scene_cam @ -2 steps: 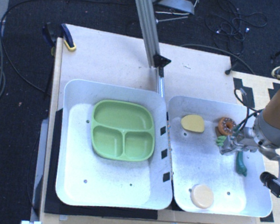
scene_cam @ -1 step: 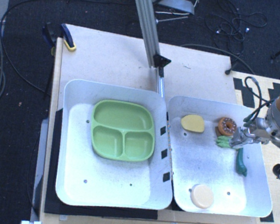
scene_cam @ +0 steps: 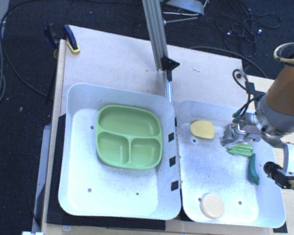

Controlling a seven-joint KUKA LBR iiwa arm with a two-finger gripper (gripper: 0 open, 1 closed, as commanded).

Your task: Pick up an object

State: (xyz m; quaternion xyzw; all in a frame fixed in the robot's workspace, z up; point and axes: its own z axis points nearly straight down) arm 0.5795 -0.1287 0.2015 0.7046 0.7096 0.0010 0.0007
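The light green bean-like piece (scene_cam: pixel 239 151) lay in the right bin (scene_cam: pixel 265 210), directly under the gripper (scene_cam: pixel 234 138), with a yellow lump (scene_cam: pixel 202 129) beside it and a darker green piece (scene_cam: pixel 253 170) just past it. It looked light, thin and probably slick plastic, best pinched across its narrow width; whether the tool was spread or closed on it could not be told. The bin's far wall stood near, with freer floor toward the round beige piece (scene_cam: pixel 212 205).

The green plate (scene_cam: pixel 130 137) looks like smooth, soft-shiny plastic. Both white bins (scene_cam: pixel 70 185) around it look like matt plastic with tiny speckles. The bench (scene_cam: pixel 112 59) behind the plate looks like pale, dull wood. The pole (scene_cam: pixel 154 21) above looks like shiny metal.
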